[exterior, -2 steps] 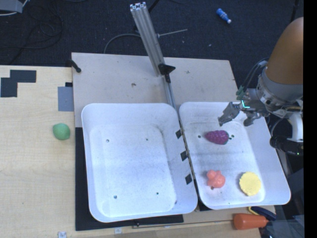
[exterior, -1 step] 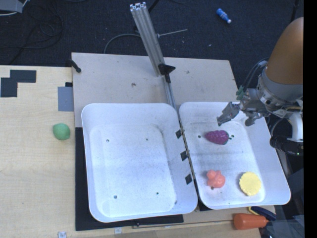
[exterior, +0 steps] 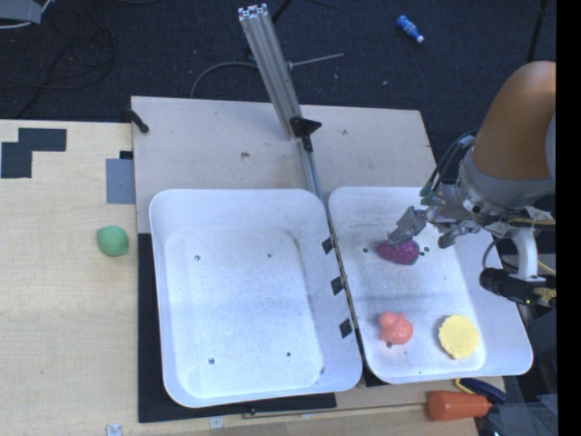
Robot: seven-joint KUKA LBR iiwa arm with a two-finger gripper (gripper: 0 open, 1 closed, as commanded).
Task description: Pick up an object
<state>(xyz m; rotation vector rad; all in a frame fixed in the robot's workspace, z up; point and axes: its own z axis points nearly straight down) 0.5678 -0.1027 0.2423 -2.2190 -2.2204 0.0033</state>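
A purple lumpy object (exterior: 399,251) lies in the upper middle of the right bin (exterior: 495,357). My gripper (exterior: 427,233) hangs just above and to the right of it, open, with its fingers spread apart. The left finger (exterior: 406,225) points down at the purple object's top edge; the other finger (exterior: 451,236) stands off to the right. Nothing sits between them. A pink-orange toy (exterior: 395,328) and a yellow round piece (exterior: 458,336) rest near the front of the same bin.
The left bin (exterior: 168,243) adjoins the right one along a divider with black clips (exterior: 337,284). A green ball (exterior: 113,241) lies on the wooden bench to the left. A slanted metal rail (exterior: 277,71) stands behind the bins. An orange tool (exterior: 458,405) lies in front.
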